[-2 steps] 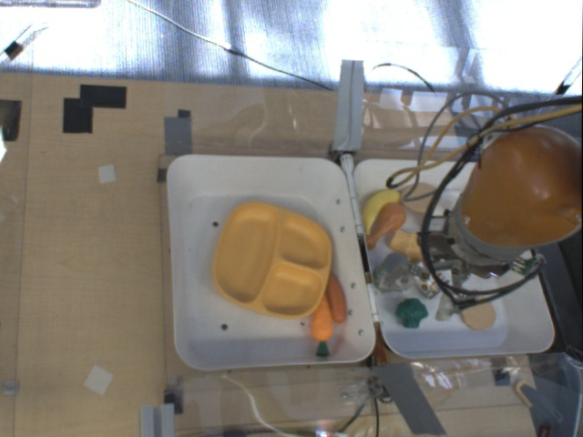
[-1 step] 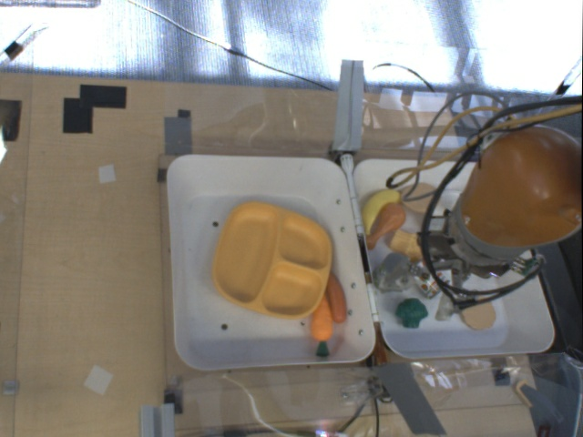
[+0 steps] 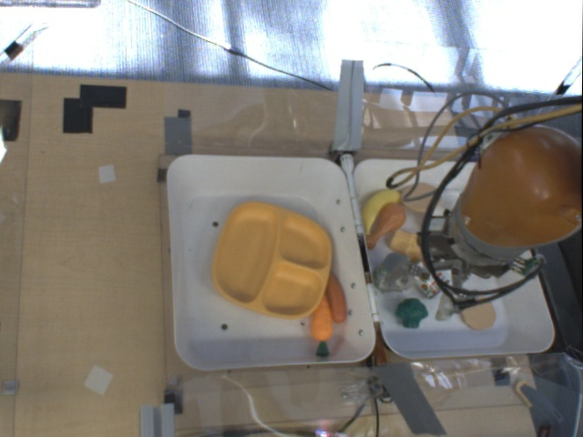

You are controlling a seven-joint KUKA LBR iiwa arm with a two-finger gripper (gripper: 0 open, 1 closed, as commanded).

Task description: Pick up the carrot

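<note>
The gripper (image 3: 444,285) hangs low over the right bin (image 3: 524,335), mostly hidden beneath the arm's orange band (image 3: 524,189) and a tangle of cables; whether it is released or clenched on anything cannot be told from this slant. Directly around it lie the right bin's items: a green broccoli-like piece (image 3: 412,312) just toward the near wall, a tan round disc (image 3: 478,316) beside that, and farther back a yellow lemon-shaped fruit (image 3: 380,208) with an orange-brown piece (image 3: 388,222) leaning against it.

The carrot (image 3: 322,321) is not in this bin. It rests in the left bin (image 3: 196,271), across the dividing wall, near that bin's front right corner and just off the edge of the yellow divided tray (image 3: 271,258). Its green tip points toward the bin's front wall, so its long axis runs roughly front to back with a slight tilt. A reddish sausage-shaped item (image 3: 337,299) lies right alongside it, seemingly touching.

From the gripper, the carrot lies to the view's left and slightly nearer the front. The coming move would probably call for lifting clear of the divider, crossing leftward, and closing across the carrot's short width, while keeping off the sausage and the tray's rim.
</note>
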